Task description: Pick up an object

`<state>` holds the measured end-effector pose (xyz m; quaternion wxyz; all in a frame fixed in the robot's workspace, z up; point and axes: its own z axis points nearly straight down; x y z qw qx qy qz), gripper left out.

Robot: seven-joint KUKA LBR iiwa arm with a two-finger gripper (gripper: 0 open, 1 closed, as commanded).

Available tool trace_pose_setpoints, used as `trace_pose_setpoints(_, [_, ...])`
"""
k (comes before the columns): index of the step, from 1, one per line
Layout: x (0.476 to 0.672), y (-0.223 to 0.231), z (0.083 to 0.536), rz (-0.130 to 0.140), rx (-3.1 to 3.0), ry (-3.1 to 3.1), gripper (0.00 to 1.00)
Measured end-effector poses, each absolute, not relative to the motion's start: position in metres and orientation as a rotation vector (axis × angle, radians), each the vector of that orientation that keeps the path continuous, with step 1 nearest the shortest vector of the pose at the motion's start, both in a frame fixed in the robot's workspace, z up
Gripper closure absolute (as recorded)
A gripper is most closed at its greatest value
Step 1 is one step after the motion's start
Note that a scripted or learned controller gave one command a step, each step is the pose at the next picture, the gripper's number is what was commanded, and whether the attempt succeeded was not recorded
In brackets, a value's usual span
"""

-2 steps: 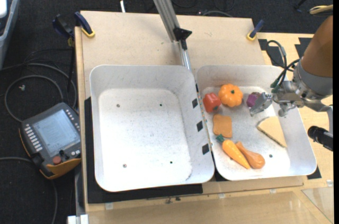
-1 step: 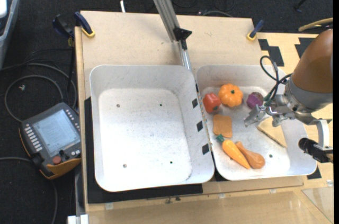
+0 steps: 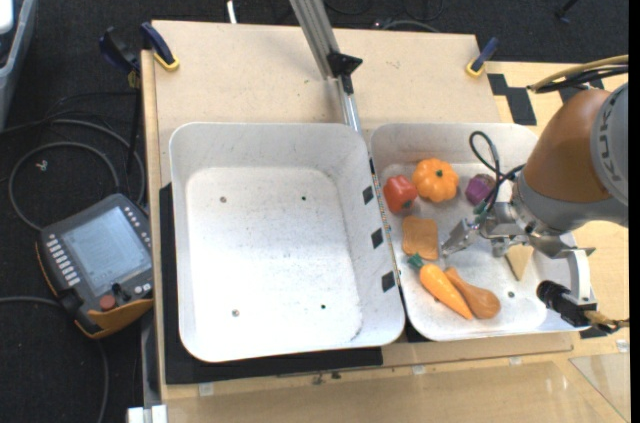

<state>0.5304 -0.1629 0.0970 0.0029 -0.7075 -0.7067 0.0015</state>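
Right bin [image 3: 455, 331], nearest first: carrot [image 3: 443, 291], drumstick-shaped brown piece [image 3: 474, 299], tan toast slice [image 3: 420, 237], pale wedge [image 3: 519, 261], red pepper [image 3: 399, 192], small orange pumpkin [image 3: 436, 180], purple item [image 3: 480, 188]. All lie loose; nothing lifted yet. My gripper [image 3: 463, 237] hangs low beside the toast; whether my jaws are parted or closed, I cannot tell. Left bin [image 3: 190, 161]. No legible writing.

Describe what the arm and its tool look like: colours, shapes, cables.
The arm is a thick rounded body, grey with a broad orange band above the wrist. A black cable loops off it near the wrist. The tool is a small metallic silver assembly, with a white bracket and a black cylindrical part beside it.
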Motion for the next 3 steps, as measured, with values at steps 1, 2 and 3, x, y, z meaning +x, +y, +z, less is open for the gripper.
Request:
trace_pose_setpoints(1, [0.532, -0.164, 0.110, 0.000, -2.223, -2.220, 1.00])
trace_pose_setpoints(2, [0.542, -0.170, 0.161, -0.004, -2.223, -2.228, 1.00])
trace_pose_setpoints(3, [0.537, -0.166, 0.207, -0.004, -2.222, -2.228, 1.00])
